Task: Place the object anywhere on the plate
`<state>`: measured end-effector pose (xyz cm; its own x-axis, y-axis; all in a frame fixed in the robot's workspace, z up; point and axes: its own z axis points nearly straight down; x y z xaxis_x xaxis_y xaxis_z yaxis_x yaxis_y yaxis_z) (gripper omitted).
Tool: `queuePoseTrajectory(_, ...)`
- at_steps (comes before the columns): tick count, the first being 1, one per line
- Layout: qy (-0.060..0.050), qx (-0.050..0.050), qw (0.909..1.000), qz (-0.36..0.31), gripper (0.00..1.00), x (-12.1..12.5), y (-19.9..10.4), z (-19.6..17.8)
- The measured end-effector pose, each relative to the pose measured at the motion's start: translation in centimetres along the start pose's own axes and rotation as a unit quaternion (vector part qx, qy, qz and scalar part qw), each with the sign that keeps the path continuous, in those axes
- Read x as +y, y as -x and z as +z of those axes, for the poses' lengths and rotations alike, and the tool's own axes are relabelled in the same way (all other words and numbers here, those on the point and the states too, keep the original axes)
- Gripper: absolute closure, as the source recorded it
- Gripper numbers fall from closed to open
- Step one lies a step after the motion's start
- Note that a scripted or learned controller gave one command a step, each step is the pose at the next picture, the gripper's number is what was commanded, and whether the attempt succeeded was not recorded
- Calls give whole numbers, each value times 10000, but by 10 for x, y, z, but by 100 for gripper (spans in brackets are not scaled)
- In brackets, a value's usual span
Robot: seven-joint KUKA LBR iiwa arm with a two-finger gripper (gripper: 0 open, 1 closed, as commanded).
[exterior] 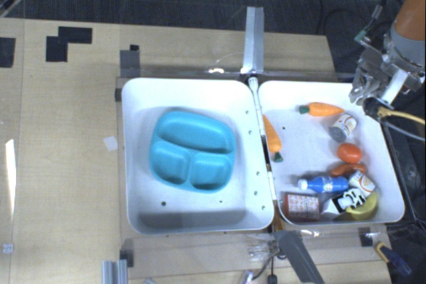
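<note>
We see two white bins side by side on a bench, and we will tell where things are by the blue plate. The plate has three parts and lies in the left bin, near its middle. Nothing sits on the plate. The right bin is just to the right of the plate's bin, and all the small things lie in there. Closest to the plate is a toy carrot, leaning on the wall between the bins. Farther right of the plate lies a second carrot, near the far wall. Beside that is a small can on its side, and a little nearer to us is a round orange ball. Right of the plate and nearer to us lies a blue bottle with a white cap. Just below it is a red and brown box. Beside those are a black and white thing and a yellow thing; we cannot tell what they are. The gripper hangs far to the right of the plate, over the far right corner of the right bin. We cannot tell how the claw stands, and we see nothing in it.
</note>
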<state>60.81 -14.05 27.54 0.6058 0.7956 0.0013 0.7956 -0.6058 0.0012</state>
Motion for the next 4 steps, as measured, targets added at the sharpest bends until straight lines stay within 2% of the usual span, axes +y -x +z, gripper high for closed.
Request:
queuePoseTrajectory(1, -1, 2, 9987, -502, 100, -47, -57, 91)
queuePoseTrajectory(2, 8, 12, 9967, -807, 100, -84, -140, 90)
queuePoseTrajectory(3, -3, 5, 9855, -1697, 100, -173, -167, 91)
queuePoseTrajectory(4, -10, -1, 9855, -1698, 100, -246, -173, 157)
